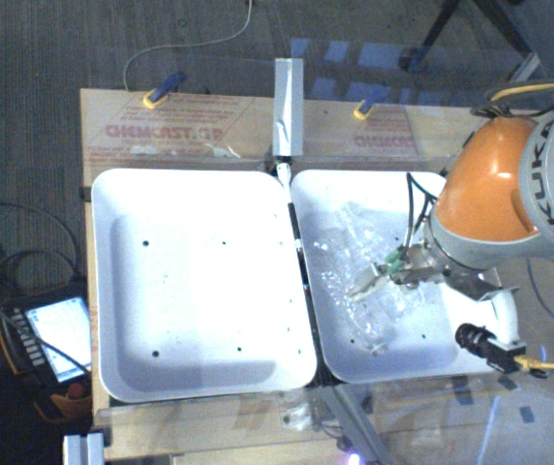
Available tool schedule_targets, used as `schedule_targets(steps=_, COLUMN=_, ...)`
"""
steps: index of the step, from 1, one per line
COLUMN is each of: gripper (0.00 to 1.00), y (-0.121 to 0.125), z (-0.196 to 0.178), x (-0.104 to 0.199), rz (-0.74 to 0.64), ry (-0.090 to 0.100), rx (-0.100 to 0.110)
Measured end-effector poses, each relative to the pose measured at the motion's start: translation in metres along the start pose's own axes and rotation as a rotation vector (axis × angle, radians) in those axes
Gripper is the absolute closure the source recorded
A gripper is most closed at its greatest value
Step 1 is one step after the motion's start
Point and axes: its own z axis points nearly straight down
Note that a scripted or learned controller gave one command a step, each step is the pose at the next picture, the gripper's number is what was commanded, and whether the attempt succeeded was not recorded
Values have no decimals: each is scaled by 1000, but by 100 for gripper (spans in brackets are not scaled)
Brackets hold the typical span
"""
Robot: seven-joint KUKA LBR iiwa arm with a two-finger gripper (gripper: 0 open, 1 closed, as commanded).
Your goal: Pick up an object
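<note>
Clear crinkled plastic point(359, 260) lies in the right bin point(327, 342), at the middle right of the frame. My gripper point(379, 277) is low over it, at its right side; whether its fingers are parted or shut I cannot tell. I judge this the grasping step. Next it must close on a fold and lift straight up. Left bin point(112, 260) sits alongside.

The right-hand shallow white bin point(354, 356) is partly hidden by the grey arm with its orange band point(490, 194), which is cut off by the right edge, and the crumpled clear plastic object point(359, 260) is too faint to be identified.
</note>
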Motion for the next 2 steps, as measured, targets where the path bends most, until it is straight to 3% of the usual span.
schedule_targets(steps=1, gripper=0, y=40, z=39, x=-50, rz=56, ry=-1, rx=0)
schedule_targets(steps=2, gripper=0, y=21, z=-31, x=-55, rz=-12, ry=-3, rx=-2)
